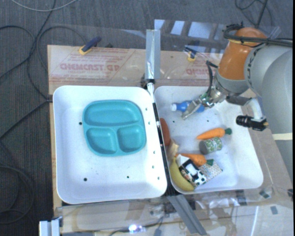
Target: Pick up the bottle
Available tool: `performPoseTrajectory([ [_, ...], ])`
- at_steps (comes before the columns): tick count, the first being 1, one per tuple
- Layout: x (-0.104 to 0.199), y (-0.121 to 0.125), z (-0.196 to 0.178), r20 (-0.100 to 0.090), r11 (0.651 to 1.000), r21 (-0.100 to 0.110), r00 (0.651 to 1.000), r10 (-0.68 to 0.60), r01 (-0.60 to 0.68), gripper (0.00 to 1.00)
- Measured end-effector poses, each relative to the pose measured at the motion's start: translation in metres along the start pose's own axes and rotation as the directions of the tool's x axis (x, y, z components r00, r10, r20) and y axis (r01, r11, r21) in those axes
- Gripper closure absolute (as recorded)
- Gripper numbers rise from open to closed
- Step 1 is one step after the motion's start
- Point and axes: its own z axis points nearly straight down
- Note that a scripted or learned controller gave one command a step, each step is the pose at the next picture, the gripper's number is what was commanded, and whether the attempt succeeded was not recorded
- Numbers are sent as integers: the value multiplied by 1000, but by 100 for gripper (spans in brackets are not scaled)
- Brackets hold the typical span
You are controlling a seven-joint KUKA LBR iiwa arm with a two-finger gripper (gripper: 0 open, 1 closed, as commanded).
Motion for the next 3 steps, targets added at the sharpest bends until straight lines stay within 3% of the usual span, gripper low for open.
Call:
performPoseTrajectory([
  [1,0,-2,-7,-3,1000,7,1000,-3,3,100],
  [2,71,29,-96,-2,1000,-6,1000,11,-11,100],
  [3,103,49,-162,-2,891,-2,891,455,-455,100],
])
